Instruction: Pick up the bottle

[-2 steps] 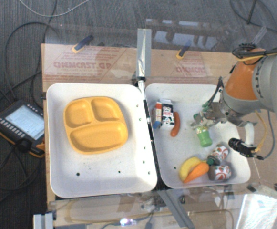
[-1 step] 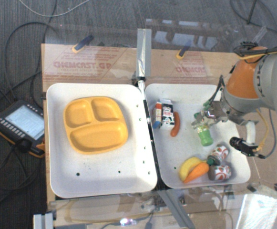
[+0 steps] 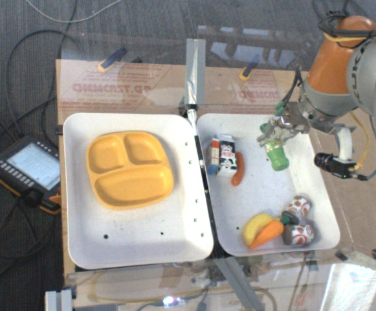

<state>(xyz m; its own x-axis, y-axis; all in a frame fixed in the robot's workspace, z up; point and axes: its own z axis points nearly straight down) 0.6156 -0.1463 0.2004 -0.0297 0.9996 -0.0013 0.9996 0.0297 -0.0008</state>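
A small green bottle (image 3: 278,156) is in the upper right part of the right bin (image 3: 317,193), tilted a little. My gripper (image 3: 273,135) comes down from the right onto the bottle's upper end. Its fingers are shut on the bottle's top, and the green body sticks out below them. The grey and orange arm (image 3: 335,70) hides the bin's back right corner.
A small carton (image 3: 226,155), a blue and red packet (image 3: 214,156) and a red sausage (image 3: 238,169) lie left of the bottle. A banana (image 3: 255,227), a carrot (image 3: 269,234) and two cans (image 3: 298,221) fill the front right corner. A yellow divided plate (image 3: 131,169) sits in the left bin (image 3: 84,238).
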